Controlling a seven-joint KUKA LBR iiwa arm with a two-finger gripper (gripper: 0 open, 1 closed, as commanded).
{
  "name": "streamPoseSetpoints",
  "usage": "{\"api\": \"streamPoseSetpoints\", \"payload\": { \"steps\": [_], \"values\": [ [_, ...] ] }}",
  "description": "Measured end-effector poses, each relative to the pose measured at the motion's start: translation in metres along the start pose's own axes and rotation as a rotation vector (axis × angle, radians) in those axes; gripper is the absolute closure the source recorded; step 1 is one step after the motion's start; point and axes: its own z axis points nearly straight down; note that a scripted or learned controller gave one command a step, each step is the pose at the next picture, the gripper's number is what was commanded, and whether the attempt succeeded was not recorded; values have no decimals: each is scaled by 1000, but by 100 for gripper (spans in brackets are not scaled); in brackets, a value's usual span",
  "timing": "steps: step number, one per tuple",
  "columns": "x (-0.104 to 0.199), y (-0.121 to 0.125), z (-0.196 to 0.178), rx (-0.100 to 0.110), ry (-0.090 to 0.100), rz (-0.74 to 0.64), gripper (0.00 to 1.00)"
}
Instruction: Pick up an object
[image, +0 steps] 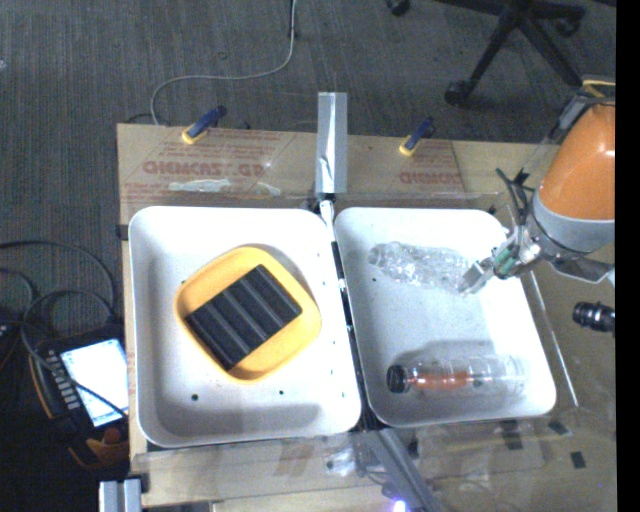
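Fingers (478, 276) touch the crumpled clear bottle's (418, 265) right end.

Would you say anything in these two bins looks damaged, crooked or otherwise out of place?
Yes, mildly. The clear plastic bottle at the back of the right bin looks crumpled. The bottle with the dark cap lies on its side near the front. In the left bin, the yellow tray sits turned at an angle to the walls.

The grey arm (585, 175) with its orange band enters from the right edge, wrist angled down and leftward, its gripper (492, 268) hanging low at the upper right, small and indistinct at the tip.
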Motion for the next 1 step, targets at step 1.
{"api": "streamPoseSetpoints", "payload": {
  "steps": [1],
  "values": [
    [0, 0, 0, 0, 0, 0, 0]
  ]
}}
